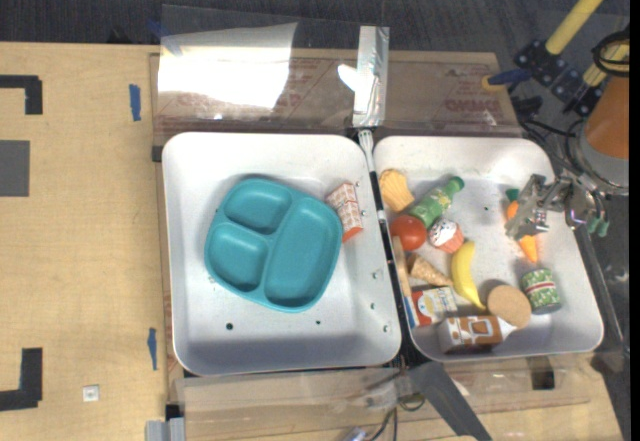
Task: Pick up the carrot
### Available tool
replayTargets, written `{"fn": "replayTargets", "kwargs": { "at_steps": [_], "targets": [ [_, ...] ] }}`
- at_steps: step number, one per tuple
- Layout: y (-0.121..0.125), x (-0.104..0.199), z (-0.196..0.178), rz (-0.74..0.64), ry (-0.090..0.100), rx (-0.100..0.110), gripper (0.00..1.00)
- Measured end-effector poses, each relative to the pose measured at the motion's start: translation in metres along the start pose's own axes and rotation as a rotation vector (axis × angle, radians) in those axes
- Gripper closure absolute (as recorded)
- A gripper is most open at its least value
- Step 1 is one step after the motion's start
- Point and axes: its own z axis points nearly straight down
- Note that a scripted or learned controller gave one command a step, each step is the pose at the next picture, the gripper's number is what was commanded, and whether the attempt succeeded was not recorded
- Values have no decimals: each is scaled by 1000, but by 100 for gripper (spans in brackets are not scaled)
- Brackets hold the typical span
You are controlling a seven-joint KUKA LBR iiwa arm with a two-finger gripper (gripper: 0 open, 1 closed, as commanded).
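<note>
The carrot (526, 247) is small and orange with a green top, and lies in the right part of the right bin (585, 329). My gripper (532, 211) is down in that bin, right over the carrot's upper half, which it partly hides. The orange tip pokes out below the gripper. Whether the carrot is held is not visible from here.
The right bin also holds a banana (465, 271), a tomato (408, 231), a green bottle (438, 199), a round cookie (508, 304), a green can (541, 290) and small boxes (470, 331). The left bin (190, 329) holds a teal divided plate (272, 241) and a small carton (346, 209).
</note>
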Motion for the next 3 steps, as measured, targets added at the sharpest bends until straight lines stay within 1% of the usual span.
{"fn": "replayTargets", "kwargs": {
  "at_steps": [1, 2, 3],
  "targets": [
    [0, 1, 1, -1, 3, 0, 0],
    [-4, 0, 38, 79, 0, 0, 0],
    [-3, -2, 28, 77, -5, 0, 100]
  ]
}}
